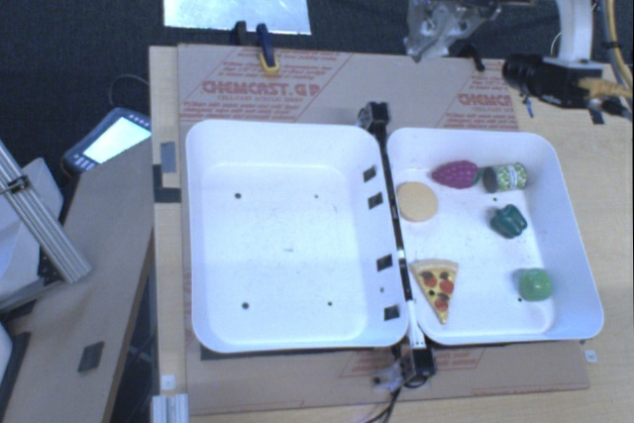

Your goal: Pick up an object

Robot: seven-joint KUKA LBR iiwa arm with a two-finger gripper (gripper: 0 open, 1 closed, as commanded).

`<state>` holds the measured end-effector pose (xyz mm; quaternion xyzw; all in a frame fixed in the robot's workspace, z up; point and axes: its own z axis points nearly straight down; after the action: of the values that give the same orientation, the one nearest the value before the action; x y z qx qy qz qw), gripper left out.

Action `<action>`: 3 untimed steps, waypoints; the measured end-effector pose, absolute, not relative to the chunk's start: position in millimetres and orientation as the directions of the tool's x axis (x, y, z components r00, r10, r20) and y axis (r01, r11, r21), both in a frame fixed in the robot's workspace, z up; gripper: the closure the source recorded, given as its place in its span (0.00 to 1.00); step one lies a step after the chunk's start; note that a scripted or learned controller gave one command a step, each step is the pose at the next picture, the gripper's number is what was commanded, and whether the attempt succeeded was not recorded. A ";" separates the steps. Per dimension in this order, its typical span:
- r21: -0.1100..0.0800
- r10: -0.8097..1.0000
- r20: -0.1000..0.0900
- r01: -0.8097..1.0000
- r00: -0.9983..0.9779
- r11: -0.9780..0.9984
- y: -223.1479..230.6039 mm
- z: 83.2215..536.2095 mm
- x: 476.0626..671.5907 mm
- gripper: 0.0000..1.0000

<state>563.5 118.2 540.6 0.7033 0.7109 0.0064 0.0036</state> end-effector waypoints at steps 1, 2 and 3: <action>0.001 1.000 0.003 1.000 -0.012 0.012 192.6 531.5 544.0 1.00; 0.001 1.000 0.001 1.000 -0.003 0.003 187.6 531.4 545.6 0.00; 0.004 1.000 0.003 1.000 -0.005 0.005 188.0 543.0 545.7 1.00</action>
<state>545.7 188.0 543.0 0.7052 0.7090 0.0022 0.0003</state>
